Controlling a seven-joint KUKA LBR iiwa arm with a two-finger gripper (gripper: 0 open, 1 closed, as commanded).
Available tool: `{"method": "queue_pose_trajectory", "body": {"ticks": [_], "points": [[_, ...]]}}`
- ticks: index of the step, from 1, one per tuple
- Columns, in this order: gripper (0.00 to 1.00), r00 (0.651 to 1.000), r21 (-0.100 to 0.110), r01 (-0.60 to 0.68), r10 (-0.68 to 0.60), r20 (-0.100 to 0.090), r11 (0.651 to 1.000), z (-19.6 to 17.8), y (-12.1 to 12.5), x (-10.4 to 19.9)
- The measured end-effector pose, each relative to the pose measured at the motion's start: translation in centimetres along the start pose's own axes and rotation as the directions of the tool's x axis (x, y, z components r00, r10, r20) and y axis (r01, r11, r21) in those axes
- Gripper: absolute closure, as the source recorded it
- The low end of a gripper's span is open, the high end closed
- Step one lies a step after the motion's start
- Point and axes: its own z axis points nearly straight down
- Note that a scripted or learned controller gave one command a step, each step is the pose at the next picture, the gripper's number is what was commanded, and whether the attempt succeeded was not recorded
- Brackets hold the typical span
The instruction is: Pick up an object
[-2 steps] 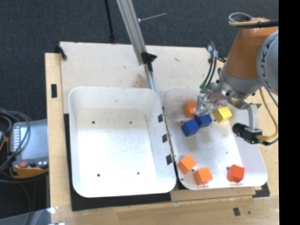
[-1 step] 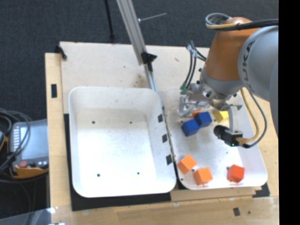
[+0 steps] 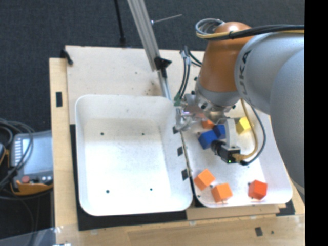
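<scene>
The blue block [image 3: 207,138] lies in the right bin [image 3: 274,181], near that bin's far end and just below the arm's wrist. A second blue piece [image 3: 219,130] sits touching it on the upper right, partly under the gripper [image 3: 197,118]. The gripper hangs low over this spot, close to the wall between the two bins; its body hides its tips, so I cannot tell how far it is open or whether it has hold of anything.

A yellow block [image 3: 243,125] lies just right of the blue ones, near the arm's cable [image 3: 259,137]. A small orange bit [image 3: 207,122] shows under the wrist, mostly hidden. Toward the near end of the same bin sit three orange blocks: one [image 3: 204,179] beside the dividing wall, one [image 3: 222,192] just right of it and nearer the front rim, and a redder one [image 3: 257,189] well apart to the right.

The left bin [image 3: 87,111] stands beside it on the tabletop [image 3: 102,70]. The grey arm [image 3: 277,70] with its orange band [image 3: 220,60] reaches in from the right. A slanted metal rail [image 3: 145,29] rises behind the bins.
</scene>
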Motion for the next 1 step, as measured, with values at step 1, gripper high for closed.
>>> {"method": "queue_pose_trajectory", "body": {"ticks": [1], "points": [[1.0, 1.0, 0.002, 0.0, 0.0, 0.0, 1.0, 0.42, -0.36, 4.54]]}}
